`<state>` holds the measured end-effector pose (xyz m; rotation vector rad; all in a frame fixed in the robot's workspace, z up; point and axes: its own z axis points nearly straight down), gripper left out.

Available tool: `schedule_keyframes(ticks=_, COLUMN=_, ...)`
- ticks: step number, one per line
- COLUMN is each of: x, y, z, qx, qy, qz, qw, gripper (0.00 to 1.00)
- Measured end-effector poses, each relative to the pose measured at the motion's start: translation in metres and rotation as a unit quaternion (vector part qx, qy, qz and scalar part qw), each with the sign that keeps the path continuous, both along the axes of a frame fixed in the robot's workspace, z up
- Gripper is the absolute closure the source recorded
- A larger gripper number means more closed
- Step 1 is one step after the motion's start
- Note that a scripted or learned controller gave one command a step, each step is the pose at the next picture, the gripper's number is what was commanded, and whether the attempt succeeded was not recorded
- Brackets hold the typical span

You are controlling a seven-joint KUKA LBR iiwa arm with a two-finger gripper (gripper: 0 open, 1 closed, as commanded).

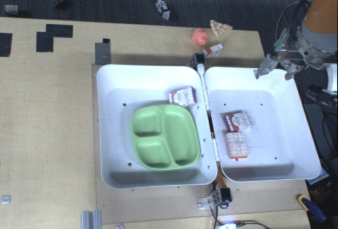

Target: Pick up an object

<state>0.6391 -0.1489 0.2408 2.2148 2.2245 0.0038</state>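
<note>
While I watched from my remote station, the task was, as far as I could judge, not yet begun in any useful way: nothing was lifted, and all the objects lay in the bins. The pincer [275, 66] hung above the far right corner of the right bin [296, 117], under the grey arm [317, 45] with its orange band, and its two thin fingers were spread wide with nothing between them. It was well apart from every object. In the right bin two small packets lay near the middle, touching end to end: the upper packet [237, 120], dark red and white with a printed face, and the lower packet [236, 145], more orange, both flat, rectangular and a little glossy like wrapped snacks. In the left bin [113, 117] a green tray [165, 136] with three compartments lay flat; it looked like smooth hard plastic with rounded corners. Just behind it, near the wall between the bins, a third packet [182, 96] rested. The bins themselves were shallow, white, matte, with sloped walls. On the pale wooden worktop [47, 133] behind the bins I saw an orange ball [199, 36] and a wedge-shaped toy [221, 27]. What was left, in my judgement, was the whole pick: choose an object, descend, close, and lift. The two packets in the right bin seemed the nearest candidates.
</note>
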Motion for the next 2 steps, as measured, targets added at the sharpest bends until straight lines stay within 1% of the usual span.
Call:
schedule_keyframes(ticks=1, x=0.008, y=0.040, z=-0.152, qx=0.0002, qy=-0.001, qz=0.001, qw=1.0000, gripper=0.00)
schedule_keyframes(ticks=2, x=-0.059, y=0.062, z=-0.154, qx=0.0000, qy=-0.001, qz=-0.001, qw=1.0000, gripper=0.00)
